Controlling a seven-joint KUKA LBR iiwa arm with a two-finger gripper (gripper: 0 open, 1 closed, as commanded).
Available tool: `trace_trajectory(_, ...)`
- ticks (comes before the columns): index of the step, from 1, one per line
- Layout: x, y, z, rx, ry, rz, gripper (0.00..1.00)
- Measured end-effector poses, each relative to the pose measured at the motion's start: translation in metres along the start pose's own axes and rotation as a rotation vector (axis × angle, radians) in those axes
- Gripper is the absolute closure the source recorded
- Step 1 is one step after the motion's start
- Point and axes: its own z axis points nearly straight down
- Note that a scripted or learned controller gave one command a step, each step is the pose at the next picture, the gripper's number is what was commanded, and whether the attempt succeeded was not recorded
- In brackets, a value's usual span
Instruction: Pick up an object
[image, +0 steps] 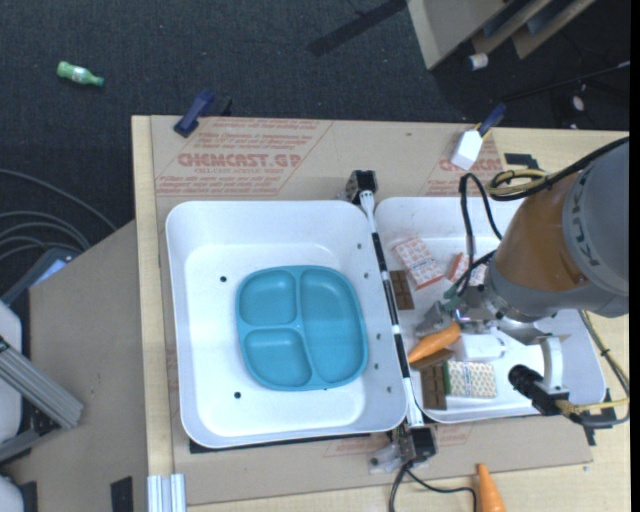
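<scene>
Bins sat side by side on the bench: the left white bin (190, 300) carried a teal plastic plate with three compartments (300, 327), lying flat near its middle. Over to the right white bin (590, 375), and an orange carrot-shaped toy (434, 346) lay by its left wall, with a patterned white packet (471, 379) just nearer and a red-printed packet (415, 260) farther off. Gripper (462, 312) hovered right above the carrot; whether it had closed, I could not tell.
</scene>
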Motion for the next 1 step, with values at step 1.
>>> trace_trajectory(1,0.0012,-0.0143,0.0000,0.002,0.001,0.000,0.00)
